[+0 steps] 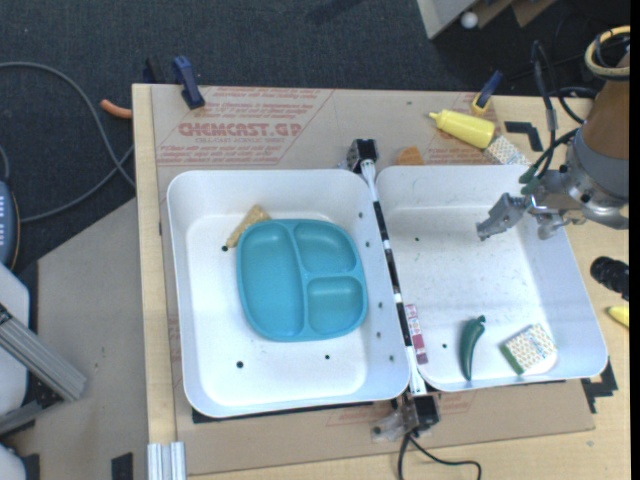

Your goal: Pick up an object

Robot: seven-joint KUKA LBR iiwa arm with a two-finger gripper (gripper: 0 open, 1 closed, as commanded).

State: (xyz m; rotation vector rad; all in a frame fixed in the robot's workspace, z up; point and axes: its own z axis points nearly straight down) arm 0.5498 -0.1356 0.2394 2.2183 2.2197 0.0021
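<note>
A: How far along are we?

B: Barely started. Our hand (497,218) hovers at upper right, can't tell if it's spread. Pepper (470,347) and sponge (528,347) lie lower right, tray (300,278) at left. Nothing lifted.

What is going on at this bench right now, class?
A grey robot arm reaches in from the right, its gripper over the upper part of the right bin. A green pepper and a patterned sponge lie near that bin's front edge. A blue divided plate sits in the left bin.
</note>
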